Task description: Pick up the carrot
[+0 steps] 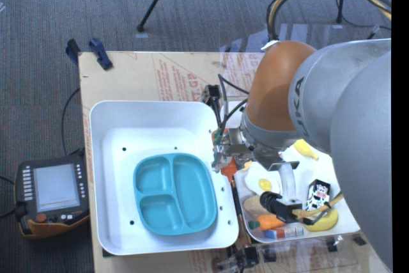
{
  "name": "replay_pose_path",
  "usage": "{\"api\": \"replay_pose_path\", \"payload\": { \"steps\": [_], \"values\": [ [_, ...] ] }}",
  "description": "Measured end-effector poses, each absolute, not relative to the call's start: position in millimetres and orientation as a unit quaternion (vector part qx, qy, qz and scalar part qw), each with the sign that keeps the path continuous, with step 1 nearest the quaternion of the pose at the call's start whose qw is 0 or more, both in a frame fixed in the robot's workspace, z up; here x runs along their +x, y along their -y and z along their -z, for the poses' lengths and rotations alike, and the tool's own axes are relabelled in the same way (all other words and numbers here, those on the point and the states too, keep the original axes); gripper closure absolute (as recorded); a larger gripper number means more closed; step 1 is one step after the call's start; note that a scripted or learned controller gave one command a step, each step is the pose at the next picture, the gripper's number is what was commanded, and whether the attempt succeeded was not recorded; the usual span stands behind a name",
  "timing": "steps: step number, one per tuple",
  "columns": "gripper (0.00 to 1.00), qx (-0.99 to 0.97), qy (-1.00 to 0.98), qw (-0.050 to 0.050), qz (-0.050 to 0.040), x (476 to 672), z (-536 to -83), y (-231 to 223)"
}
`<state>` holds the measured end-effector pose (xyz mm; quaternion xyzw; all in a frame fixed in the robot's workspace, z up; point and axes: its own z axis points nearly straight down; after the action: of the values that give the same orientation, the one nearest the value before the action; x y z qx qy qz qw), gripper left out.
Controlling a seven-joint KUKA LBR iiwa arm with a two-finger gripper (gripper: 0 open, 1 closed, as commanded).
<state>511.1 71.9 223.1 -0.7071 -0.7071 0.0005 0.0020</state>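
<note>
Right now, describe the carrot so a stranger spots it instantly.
Look in the right bin, under the arm. Along its near edge lies the carrot, a short orange piece beside a brown slice. Its neighbours are yellow, black or white; it alone is orange.

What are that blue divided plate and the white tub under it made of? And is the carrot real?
The blue divided plate looks like moulded plastic: one even colour, rounded rims, a soft sheen. The white tub also looks like plastic, smooth with rounded corners and a matte-to-satin finish. The carrot seems a toy, likely plastic or rubber, given its flat, uniform orange; it is small here, so I can't be sure.
</note>
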Motion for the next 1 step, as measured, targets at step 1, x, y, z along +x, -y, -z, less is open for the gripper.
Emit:
{"api": "replay_pose_path", "payload": {
  "steps": [1],
  "values": [
    [1.00, -0.702, 0.712, 0.005, -0.0061, 477.4, -158.5, -111.8]
  ]
}}
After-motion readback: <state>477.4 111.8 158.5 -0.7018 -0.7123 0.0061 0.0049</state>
